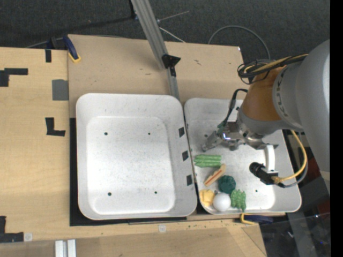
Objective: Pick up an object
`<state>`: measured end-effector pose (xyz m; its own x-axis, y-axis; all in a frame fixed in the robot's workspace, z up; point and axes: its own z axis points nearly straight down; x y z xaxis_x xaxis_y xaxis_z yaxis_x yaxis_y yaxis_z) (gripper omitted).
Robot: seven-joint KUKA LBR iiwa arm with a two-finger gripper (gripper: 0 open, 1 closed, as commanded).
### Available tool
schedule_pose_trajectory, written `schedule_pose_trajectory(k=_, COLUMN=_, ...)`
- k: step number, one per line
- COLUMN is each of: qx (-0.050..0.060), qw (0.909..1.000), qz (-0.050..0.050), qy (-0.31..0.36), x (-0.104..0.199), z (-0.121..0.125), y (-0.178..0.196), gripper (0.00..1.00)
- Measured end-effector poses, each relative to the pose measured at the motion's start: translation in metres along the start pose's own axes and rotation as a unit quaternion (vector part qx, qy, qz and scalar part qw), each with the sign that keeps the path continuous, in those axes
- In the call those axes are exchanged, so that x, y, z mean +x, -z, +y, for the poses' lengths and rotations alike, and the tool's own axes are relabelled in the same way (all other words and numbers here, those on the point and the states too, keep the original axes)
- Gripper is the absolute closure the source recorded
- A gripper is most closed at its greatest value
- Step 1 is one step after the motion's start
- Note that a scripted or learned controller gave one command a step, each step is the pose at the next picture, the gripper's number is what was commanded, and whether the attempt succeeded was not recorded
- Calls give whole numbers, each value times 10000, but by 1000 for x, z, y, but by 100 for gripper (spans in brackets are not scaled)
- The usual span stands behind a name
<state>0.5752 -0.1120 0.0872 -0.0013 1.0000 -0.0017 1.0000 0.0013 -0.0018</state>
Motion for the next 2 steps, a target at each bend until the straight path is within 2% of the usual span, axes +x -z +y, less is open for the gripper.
schedule_pose_trajectory(k=1, qx=-1, qw=10000, qz=7, qy=4, x=1, z=0, y=12, gripper=100)
schedule_pose_trajectory(k=2, qx=-30, qw=10000, qz=6, qy=1, x=3, z=-2, y=74, gripper=100)
